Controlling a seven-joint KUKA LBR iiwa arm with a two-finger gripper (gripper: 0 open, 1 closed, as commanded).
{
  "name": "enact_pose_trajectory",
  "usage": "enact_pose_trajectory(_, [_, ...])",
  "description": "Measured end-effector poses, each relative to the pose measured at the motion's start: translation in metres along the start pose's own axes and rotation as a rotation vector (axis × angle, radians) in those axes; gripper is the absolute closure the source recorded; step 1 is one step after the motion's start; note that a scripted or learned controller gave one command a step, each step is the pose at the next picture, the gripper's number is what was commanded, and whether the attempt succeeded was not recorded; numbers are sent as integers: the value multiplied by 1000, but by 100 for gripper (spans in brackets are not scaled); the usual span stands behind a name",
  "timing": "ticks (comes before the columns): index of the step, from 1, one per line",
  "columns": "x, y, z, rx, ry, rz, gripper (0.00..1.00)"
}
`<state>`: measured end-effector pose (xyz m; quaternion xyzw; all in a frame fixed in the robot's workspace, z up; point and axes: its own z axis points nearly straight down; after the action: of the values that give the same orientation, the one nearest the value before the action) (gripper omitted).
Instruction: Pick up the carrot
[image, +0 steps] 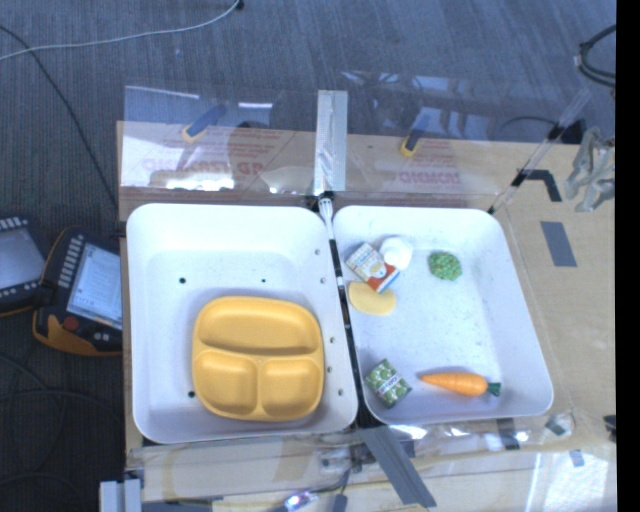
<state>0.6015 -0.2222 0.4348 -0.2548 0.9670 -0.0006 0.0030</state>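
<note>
The carrot (455, 383) is orange with a small green top pointing right. It lies flat near the front edge of the right bin (515, 300). My gripper (590, 172) shows as a pale grey shape at the far right, beyond the right bin's back corner and well away from the carrot. Nothing is seen in it.
A green patterned block (386, 383) lies just left of the carrot. Further back in the right bin are a round green vegetable (445, 265), a yellow flat piece (372, 299), a small red-and-white carton (366, 263) and a white object (396, 250). The left bin (160, 300) holds a yellow divided plate (258, 357).
</note>
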Motion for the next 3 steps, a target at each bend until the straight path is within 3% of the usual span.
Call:
enact_pose_trajectory(1, [20, 32, -1, -1, 1, 217, 100])
enact_pose_trajectory(2, [5, 3, 0, 1, 0, 438, 100])
enact_pose_trajectory(3, [53, 29, 99, -1, 4, 6, 100])
